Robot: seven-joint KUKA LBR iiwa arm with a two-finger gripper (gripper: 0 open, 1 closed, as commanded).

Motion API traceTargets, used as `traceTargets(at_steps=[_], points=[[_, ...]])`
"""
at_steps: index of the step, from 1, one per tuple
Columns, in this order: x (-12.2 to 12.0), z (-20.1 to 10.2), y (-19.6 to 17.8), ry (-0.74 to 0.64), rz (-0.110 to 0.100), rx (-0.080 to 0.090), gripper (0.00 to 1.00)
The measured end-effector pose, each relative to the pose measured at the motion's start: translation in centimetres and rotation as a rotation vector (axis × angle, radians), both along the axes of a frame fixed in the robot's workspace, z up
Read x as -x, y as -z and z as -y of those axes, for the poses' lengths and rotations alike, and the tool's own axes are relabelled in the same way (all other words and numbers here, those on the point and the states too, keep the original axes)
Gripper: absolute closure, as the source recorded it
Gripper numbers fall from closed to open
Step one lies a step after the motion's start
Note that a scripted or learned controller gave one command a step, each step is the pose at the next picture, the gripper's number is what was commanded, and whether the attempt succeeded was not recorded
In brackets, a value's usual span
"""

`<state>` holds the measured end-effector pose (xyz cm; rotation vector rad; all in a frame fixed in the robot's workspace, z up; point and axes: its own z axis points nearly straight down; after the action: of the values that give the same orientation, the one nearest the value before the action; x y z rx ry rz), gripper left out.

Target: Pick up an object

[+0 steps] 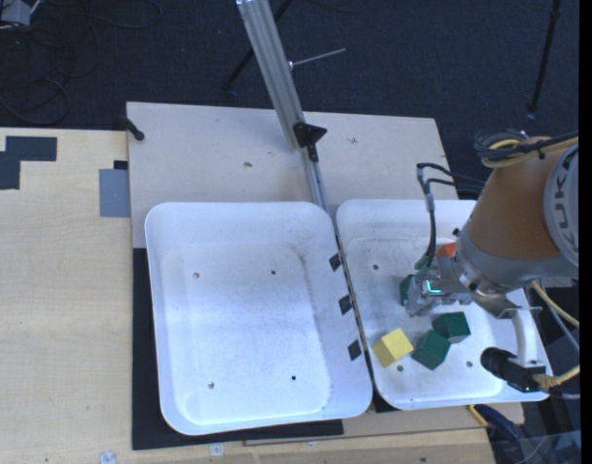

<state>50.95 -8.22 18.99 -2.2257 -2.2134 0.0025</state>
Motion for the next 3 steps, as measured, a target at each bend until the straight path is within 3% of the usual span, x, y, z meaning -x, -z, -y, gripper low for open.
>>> traceTargets(at_steps=[1,2,3], points=[[0.0,0.0,0.0,0.001,0.001,0.0,0.0],[-6.9,4.1,8.5,-0.004,0.0,0.0,0.0],[-11.2,11.4,9.9,-0.005,0.001,-0.009,0.0]])
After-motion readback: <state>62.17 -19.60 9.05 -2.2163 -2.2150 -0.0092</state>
